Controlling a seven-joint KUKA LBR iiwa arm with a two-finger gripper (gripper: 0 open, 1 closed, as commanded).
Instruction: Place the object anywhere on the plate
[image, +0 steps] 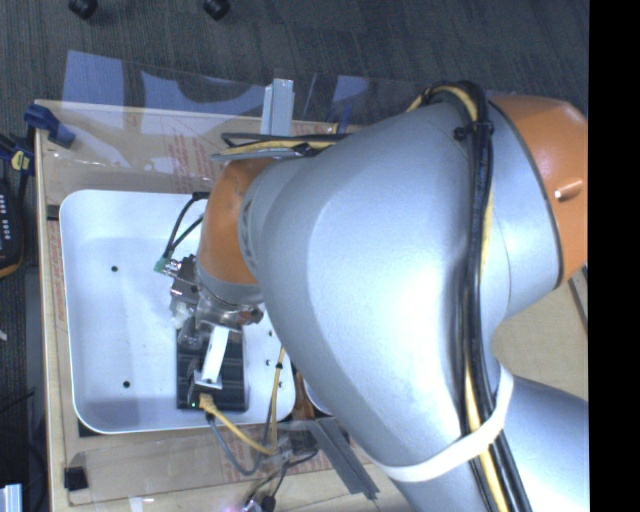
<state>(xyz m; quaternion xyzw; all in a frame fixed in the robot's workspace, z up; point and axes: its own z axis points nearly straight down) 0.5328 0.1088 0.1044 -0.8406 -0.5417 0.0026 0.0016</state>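
Camera view shows me the grey arm (400, 280) reaching in from 3 o'clock and across the centre, so that it hides much of the bench (45, 300) on that side. Its orange band (222, 235) is just left of the centre, and below it the wrist points down into the left bin (100, 320), which lies at 9 o'clock. The gripper (198, 325) is low inside this bin, a little toward 4 o'clock from the bin's middle, close to the white floor. From this angle the wrist covers it, so I cannot tell how wide the gripper stands or whether it has hold of anything. Where the object lies and where the plate is I also cannot tell, because the arm is in front of that part. The bare floor of the left bin carries two small dark dots, one (115, 268) toward 10 o'clock from the gripper and one (127, 383) toward 8 o'clock; they are too small for me to say what they are. A thin green wire (180, 235) curves beside the orange band. At 11 o'clock a blue clamp (45, 122) sits on the bench corner, and at 12 o'clock a grey metal post (282, 102) stands upright behind the bin.
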